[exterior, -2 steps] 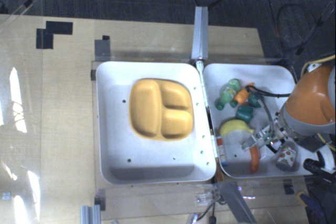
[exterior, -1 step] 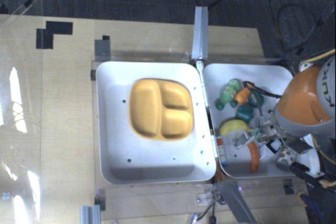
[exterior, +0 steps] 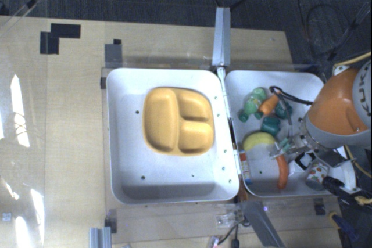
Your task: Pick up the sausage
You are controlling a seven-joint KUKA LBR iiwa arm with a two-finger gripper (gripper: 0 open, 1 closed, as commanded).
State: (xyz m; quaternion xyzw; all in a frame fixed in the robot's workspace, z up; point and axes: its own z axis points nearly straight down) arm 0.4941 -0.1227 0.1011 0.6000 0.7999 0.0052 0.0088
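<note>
Right bin point(exterior: 293, 79), ~5 o'clock: sausage point(exterior: 282, 172) lies lengthwise, orange-red, smooth, slim cylinder. Gripper point(exterior: 289, 150) sits right at its top end; whether it's pinching or spread, can't tell — wrist blocks the view. Looks like approach/grasp step, nothing lifted. Next: confirm grip across the narrow axis, then straight lift. Neighbours: yellow-green rounded toy point(exterior: 259, 140) at 9 o'clock of the gripper. Left bin point(exterior: 125, 142) holds a glossy yellow divided tray point(exterior: 177, 120).

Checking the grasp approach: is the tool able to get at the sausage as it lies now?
Probably yes: the tool hangs right over the sausage, whose lower length lies uncovered on the right bin floor.
</note>
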